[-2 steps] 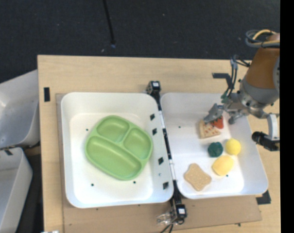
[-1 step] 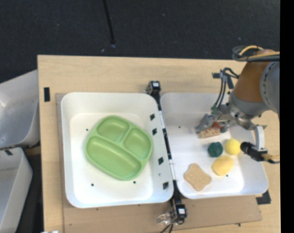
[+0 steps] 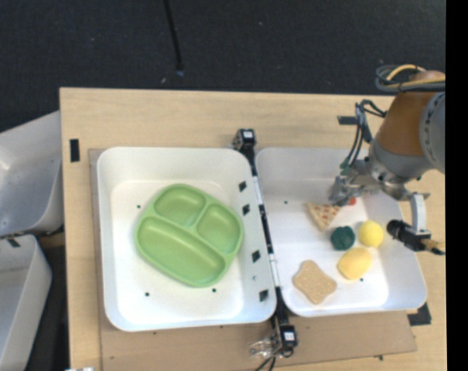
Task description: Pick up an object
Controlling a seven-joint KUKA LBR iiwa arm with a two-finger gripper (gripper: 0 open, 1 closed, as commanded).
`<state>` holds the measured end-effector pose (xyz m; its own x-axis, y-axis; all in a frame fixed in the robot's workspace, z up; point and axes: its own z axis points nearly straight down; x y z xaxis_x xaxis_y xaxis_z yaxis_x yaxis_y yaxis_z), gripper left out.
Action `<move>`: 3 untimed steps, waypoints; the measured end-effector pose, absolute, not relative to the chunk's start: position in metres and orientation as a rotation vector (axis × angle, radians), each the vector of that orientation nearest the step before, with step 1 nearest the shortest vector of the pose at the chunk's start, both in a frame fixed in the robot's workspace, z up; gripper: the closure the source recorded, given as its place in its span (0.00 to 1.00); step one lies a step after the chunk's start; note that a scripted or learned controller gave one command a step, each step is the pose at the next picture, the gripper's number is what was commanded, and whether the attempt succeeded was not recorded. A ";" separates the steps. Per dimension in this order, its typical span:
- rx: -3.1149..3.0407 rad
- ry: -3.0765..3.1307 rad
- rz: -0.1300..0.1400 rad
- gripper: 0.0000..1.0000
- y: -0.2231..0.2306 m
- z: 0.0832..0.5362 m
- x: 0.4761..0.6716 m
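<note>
The gripper (image 3: 345, 194) hangs low over the right bin (image 3: 295, 165), just above the pizza slice (image 3: 323, 214) — nothing is lifted yet. Whether its fingers are spread or pressed together I cannot tell; they are too small and blurred. The slice lies on the bin floor, with a green ball (image 3: 343, 238), two yellow pieces and a slice of toast (image 3: 314, 281) nearby. By my judgement the approach is done — the grasp and lift remain.

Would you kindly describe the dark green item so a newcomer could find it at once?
Look in the right bin, near the gripper. Among the food items there, the dark green ball sits just below the pizza slice, left of the small yellow ball. It is the sole dark green item.
</note>
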<state>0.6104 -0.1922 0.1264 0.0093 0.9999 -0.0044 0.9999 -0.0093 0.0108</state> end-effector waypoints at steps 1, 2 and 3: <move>2.224 2.210 0.004 1.00 -0.197 0.178 0.602; 2.218 2.218 0.004 1.00 -0.198 0.222 0.603; 2.216 2.227 0.000 1.00 -0.144 0.217 0.595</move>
<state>0.5946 -0.1438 0.2170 -0.0050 1.0000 -0.0002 1.0000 0.0050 -0.0002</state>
